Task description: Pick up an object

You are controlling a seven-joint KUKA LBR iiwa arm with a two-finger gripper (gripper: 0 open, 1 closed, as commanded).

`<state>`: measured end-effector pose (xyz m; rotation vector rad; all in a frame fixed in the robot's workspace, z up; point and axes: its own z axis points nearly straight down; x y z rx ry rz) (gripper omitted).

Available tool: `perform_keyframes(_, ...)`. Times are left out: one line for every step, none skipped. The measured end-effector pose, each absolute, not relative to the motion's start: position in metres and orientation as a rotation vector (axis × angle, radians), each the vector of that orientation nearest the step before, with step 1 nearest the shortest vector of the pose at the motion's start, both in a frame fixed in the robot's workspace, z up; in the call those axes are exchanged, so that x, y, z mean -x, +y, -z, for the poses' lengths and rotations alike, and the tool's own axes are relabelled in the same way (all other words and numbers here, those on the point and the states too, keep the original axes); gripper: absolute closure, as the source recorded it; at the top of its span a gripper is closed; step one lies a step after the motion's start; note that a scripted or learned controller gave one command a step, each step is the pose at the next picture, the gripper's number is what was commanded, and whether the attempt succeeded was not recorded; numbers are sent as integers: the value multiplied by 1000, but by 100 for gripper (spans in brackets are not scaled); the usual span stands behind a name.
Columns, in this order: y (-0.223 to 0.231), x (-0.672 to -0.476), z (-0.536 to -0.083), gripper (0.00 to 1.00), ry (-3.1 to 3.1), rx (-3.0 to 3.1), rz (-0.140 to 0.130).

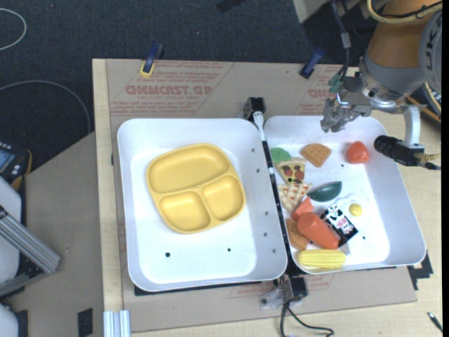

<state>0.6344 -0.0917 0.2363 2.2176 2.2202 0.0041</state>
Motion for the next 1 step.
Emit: perform_keyframes(-98,-632,-217,100,2222,-2223,3)
